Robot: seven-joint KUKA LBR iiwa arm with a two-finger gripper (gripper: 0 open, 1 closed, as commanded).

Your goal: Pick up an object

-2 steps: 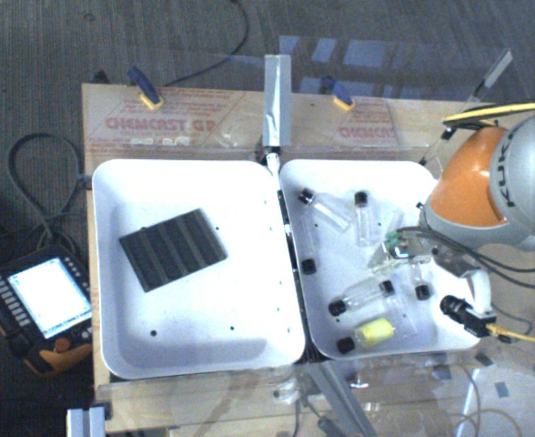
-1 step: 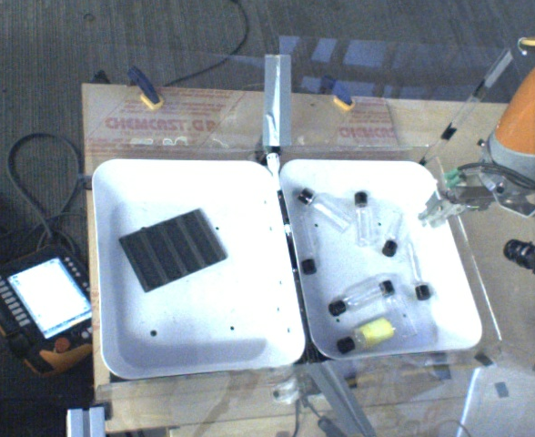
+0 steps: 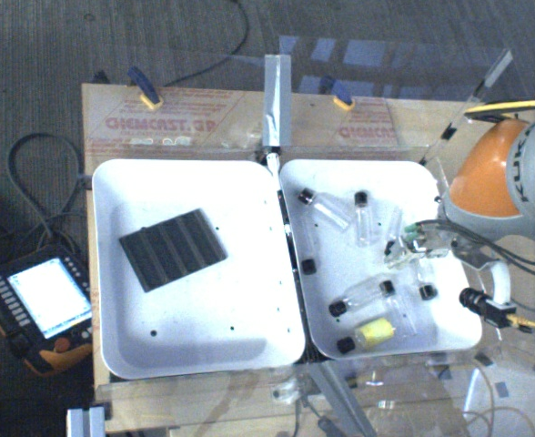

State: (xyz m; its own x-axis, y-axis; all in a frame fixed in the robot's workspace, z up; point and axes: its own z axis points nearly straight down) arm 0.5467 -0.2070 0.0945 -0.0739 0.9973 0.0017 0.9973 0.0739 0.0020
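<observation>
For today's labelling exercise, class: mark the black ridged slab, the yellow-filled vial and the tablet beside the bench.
black ridged slab (image 3: 174,248), camera view, middle of its ribbed top.
yellow-filled vial (image 3: 376,332), camera view, on the yellow part.
tablet (image 3: 46,299), camera view, centre of its lit screen.

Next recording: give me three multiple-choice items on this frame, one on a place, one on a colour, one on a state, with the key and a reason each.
1. Where does the dark ribbed panel lie?
A. in the left bin
B. in the right bin
C. on the floor

2. What colour is the cap on the vial near the right bin's front edge?
A. red
B. yellow
C. blue

3. How do the clear vials in the right bin rest?
A. stacked upright in a rack
B. scattered, lying on their sides
C. packed in a box

Key: 1 A, the panel sits alone on the left bin's floor. 2 B, the cap shows bright yellow. 3 B, they lie loose at varied angles.
</observation>
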